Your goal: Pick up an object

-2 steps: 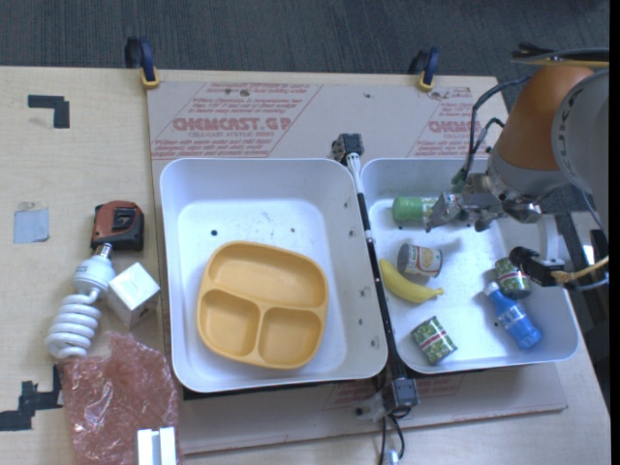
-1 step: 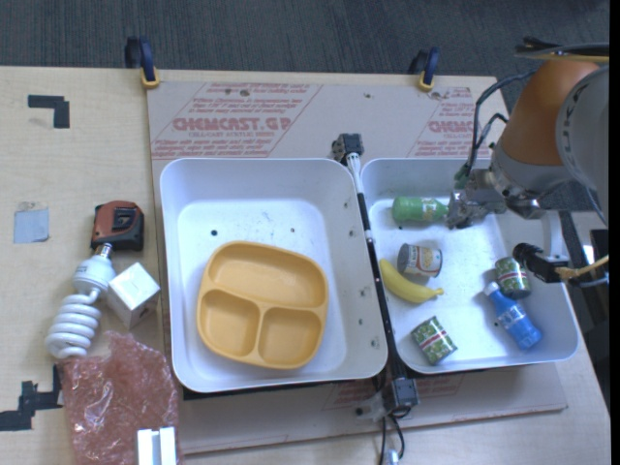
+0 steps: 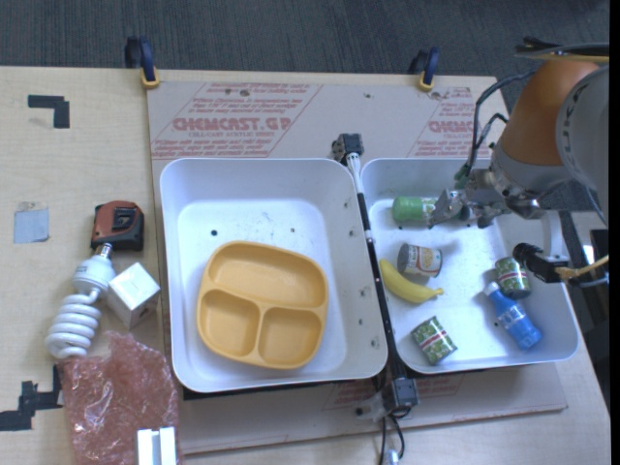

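Note:
My gripper [image 3: 463, 206] hangs low over the back of the right bin [image 3: 557, 352], at the end of the grey arm with its orange band. Just to its left lies a green bottle [image 3: 414, 209] on its side, close to the gripper or touching it; I cannot tell which. Nearer the front of this bin are a small grey can [image 3: 421, 260], a yellow banana [image 3: 409, 284], a green patterned can [image 3: 433, 341], a blue bottle [image 3: 513, 320] and another small can [image 3: 511, 276].
The left bin [image 3: 184, 260] holds a yellow divided plate [image 3: 262, 303]. On the bench to the left are a tape measure [image 3: 117, 225], a spiral light bulb [image 3: 79, 308], a white cube [image 3: 134, 287] and a pink plastic bag [image 3: 116, 395]. Clamps sit on the board's back edge.

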### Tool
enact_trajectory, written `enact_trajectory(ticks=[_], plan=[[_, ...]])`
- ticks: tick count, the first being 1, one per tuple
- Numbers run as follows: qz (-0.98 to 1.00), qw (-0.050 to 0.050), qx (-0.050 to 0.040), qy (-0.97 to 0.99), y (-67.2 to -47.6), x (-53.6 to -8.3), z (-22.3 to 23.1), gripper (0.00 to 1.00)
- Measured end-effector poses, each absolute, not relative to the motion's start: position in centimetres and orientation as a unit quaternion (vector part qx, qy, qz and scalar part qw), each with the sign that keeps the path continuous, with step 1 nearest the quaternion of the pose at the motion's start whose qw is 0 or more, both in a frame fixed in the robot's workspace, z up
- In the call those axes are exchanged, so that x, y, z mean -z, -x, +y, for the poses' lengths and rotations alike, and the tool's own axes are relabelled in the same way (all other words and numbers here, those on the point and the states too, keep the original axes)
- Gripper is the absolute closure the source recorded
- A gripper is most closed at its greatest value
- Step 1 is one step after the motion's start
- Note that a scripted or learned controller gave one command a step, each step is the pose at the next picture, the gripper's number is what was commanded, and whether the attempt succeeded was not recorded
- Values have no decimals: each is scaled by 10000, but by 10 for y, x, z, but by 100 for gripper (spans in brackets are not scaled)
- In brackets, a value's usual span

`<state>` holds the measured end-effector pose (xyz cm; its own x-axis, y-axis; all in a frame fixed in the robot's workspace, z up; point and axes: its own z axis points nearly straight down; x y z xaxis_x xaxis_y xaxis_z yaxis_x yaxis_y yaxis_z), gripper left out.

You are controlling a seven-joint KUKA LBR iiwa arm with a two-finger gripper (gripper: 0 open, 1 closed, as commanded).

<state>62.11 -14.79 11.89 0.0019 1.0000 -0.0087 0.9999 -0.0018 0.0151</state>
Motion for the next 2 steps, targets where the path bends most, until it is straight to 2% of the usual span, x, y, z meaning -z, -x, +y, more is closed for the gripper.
enact_trajectory(ticks=[1, 2], plan=[[7064, 3, 1, -7078, -586, -93, -133, 0], [7060, 12, -4, -7083, -587, -103, -134, 100]])
